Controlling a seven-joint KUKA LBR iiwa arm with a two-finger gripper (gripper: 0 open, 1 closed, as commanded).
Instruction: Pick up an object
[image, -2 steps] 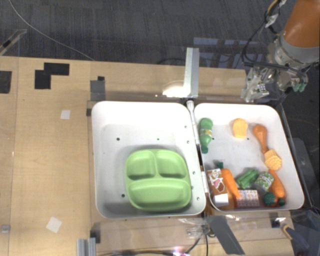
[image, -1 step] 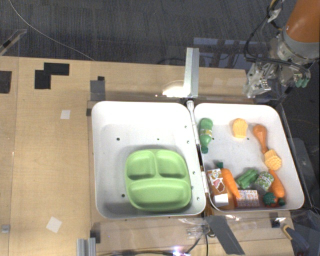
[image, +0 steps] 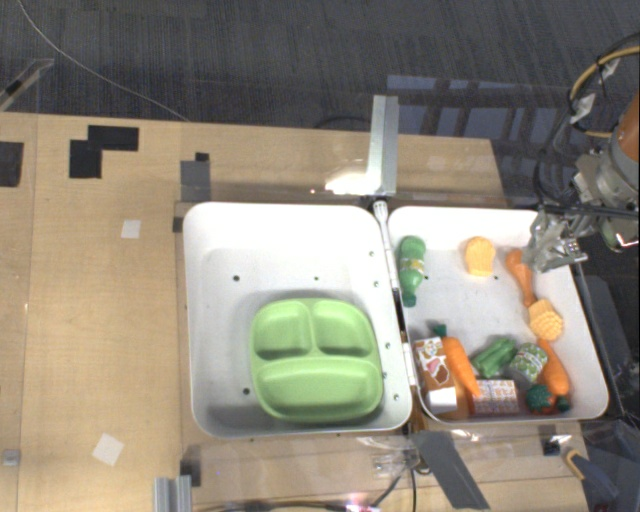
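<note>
The right bin (image: 480, 300) holds a green bottle (image: 410, 263) near its left wall, a yellow corn-like piece (image: 480, 256), an orange carrot piece (image: 521, 277), a ridged yellow-orange piece (image: 545, 320), a long carrot (image: 460, 366), green vegetables (image: 495, 355), another carrot (image: 555, 372) and small cartons (image: 433, 365). My gripper (image: 553, 245) hangs above the bin's far right corner, just right of the orange carrot piece, with nothing seen between its fingers.
The left bin (image: 210, 300) holds a green divided plate (image: 315, 358). A metal post (image: 383, 145) stands behind the wall between the bins. Wooden bench surface spreads to the left.
</note>
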